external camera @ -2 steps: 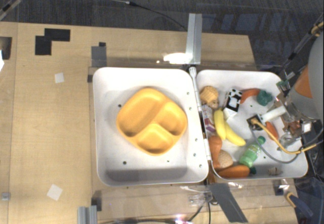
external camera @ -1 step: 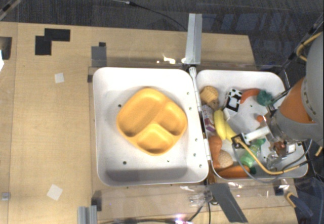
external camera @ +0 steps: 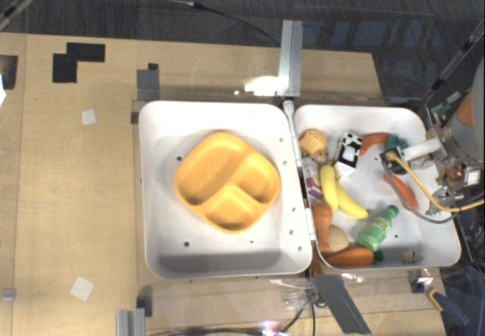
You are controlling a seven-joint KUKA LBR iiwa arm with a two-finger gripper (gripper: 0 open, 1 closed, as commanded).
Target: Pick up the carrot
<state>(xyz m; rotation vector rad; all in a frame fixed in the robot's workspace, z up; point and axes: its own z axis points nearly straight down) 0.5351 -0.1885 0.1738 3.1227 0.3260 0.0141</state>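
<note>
My pincer (external camera: 453, 175) sits at the right edge of the frame, over the right rim of the right bin (external camera: 438, 245), amid cables; I cannot tell whether it is open or closed. That bin is crowded along its left side: a banana (external camera: 337, 194), a green bottle (external camera: 377, 228) and other toys pack against the divider. A patch of bare white floor lies between the banana and the carrot (external camera: 402, 191). The left bin (external camera: 159, 175) holds a yellow tray (external camera: 227, 180).

The carrot lies in the right half of the right bin, just left of my pincer. It is slim, orange and tapered. Its long axis runs diagonally, from upper left to lower right.
</note>
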